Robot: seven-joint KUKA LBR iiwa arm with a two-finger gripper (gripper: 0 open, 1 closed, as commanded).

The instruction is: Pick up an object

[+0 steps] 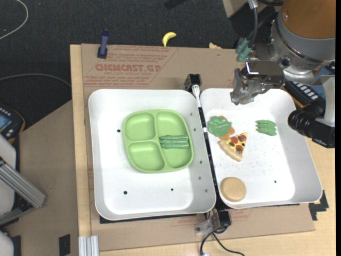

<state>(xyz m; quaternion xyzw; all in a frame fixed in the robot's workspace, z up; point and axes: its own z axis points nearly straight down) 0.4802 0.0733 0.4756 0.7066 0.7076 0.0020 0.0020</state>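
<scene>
Objects for picking all lie loose in your right bin (298,169): a green leafy piece (219,126), a pizza slice (235,145), a small green item (266,127) and a tan disc (233,189). Your gripper (242,96) hangs over the bin's far edge; you cannot tell how its jaws stand, and nothing shows between them. The pick is yet to come.

The arm (306,20) was cut off by the top and right edges above the gripper (243,96), whose tips were too blurred to read against the right bin's (298,185) far rim, and the black device (314,124) just right of them ran off the frame.
</scene>
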